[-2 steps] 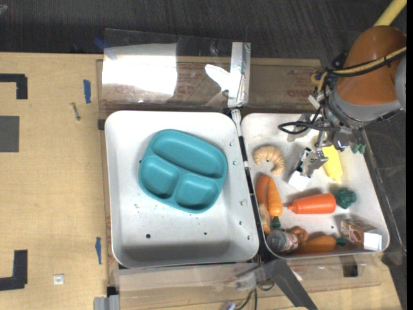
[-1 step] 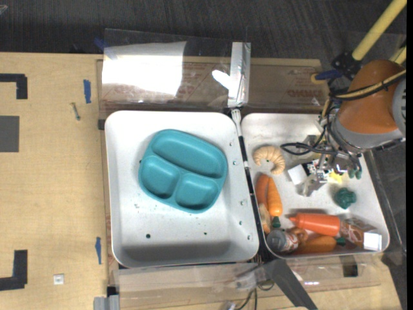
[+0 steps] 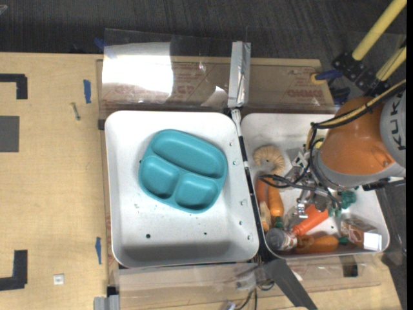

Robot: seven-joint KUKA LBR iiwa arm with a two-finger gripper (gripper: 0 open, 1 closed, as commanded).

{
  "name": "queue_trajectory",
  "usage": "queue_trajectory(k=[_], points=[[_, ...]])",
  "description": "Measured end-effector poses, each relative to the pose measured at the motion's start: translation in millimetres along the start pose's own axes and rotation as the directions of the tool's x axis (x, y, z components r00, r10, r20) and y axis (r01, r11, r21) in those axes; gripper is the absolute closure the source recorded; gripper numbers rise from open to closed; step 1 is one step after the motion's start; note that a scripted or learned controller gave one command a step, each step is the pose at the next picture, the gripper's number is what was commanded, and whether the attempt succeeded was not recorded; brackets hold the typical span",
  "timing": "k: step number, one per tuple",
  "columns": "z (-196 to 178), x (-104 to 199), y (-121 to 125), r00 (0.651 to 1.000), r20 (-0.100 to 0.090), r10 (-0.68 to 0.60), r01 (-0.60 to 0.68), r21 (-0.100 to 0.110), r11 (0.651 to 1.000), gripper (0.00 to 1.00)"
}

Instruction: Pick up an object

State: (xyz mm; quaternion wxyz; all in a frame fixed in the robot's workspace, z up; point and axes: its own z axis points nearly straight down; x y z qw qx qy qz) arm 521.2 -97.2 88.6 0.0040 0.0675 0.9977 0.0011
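On the tabletop: two shallow white bins side by side, ringed by tan board point(image 3: 45, 192) with black tape marks and short blue tape strips.
Left bin point(image 3: 129, 237): a white tray with a few dark specks on its floor near the front.
Blue plate point(image 3: 182, 170): a teal plate with three compartments, lying flat and slightly turned in the middle of the left bin, apart from every wall.
Back edge: a sheet of clear plastic point(image 3: 161, 76) over brown cardboard behind both bins, with a silver strip point(image 3: 239, 73) standing upright between them.
Right bin point(image 3: 258, 124): white, crowded with small items toward its front half.
Shell-shaped piece point(image 3: 268, 155): tan and ridged, near the left wall of the right bin, behind the orange items.
Orange items: one upright orange piece point(image 3: 275, 202) near the left wall, a carrot-like one point(image 3: 310, 221) lying at a slant in the middle, and another orange piece point(image 3: 319, 243) along the front wall.
Grey round thing point(image 3: 276, 239): at the front left corner of the right bin, just beside the orange items.
Arm point(image 3: 355, 147): reaches in from the right, orange band above the wrist, over the right bin.
Hand point(image 3: 303, 202): low among the clutter in the right bin, just above the carrot-like piece; wires and metal parts hide the tips, so I cannot tell whether it is spread or pinching anything.
Yellow rods point(image 3: 387, 18): at the top right, beyond the bins.
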Motion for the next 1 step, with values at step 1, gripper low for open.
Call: queue_trajectory(k=[1], points=[[-55.7,-99.0,-4.3,0.998,0.002,-0.056,0.056,0.003,0.998,0.00]])
